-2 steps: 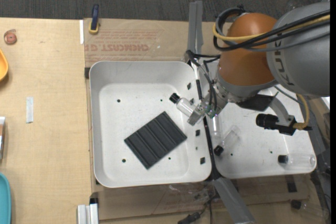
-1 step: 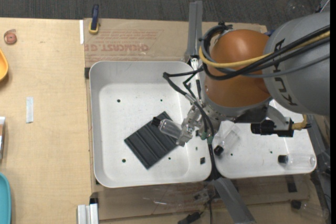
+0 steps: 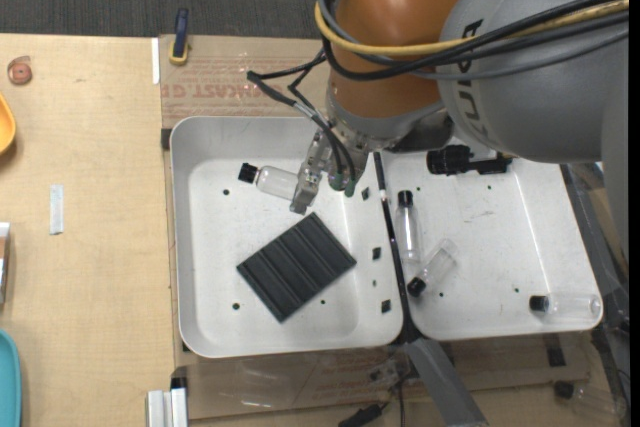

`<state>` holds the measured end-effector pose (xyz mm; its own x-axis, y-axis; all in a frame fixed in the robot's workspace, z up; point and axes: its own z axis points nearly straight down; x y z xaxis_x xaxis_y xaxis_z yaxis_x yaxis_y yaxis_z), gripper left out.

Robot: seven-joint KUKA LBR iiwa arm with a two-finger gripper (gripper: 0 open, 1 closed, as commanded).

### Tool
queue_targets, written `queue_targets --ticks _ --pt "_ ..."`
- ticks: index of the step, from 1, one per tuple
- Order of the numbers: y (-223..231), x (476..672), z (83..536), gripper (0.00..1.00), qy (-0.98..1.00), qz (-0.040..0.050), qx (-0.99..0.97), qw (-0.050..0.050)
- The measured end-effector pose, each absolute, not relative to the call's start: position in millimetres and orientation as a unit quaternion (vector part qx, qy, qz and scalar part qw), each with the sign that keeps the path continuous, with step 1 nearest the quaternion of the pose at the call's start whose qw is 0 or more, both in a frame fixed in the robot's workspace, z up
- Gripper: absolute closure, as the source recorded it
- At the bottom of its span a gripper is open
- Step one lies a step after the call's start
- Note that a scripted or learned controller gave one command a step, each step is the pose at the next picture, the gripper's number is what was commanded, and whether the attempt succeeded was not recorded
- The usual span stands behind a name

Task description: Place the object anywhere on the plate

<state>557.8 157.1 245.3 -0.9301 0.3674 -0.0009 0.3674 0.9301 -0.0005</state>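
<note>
Left white bin (image 3: pixel 200 315) holds a dark ribbed plate (image 3: pixel 296 266) and a clear black-capped vial (image 3: pixel 264 178). Right bin (image 3: pixel 560 215) holds three vials. Tool (image 3: pixel 305 200) beside the left vial; grip unclear.

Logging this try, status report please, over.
Gripper low over left bin, beside clear vial; no grasp seen. Black ridged plate just below, bare. More vials in right bin.

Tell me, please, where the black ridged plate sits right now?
The black ridged plate lies in the left bin, below the clear vial.
</note>
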Motion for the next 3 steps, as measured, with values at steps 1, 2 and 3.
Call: queue_targets --ticks 1,2,3 --pt "120.8 518.1 317.0 1.0 1.0 0.0002 -0.018 0.001" --pt "104.0 583.5 290.8 1.0 0.982 0.0005 -0.191 0.001" --pt "49.4 530.6 334.5 1.0 0.975 0.0003 -0.221 0.001"
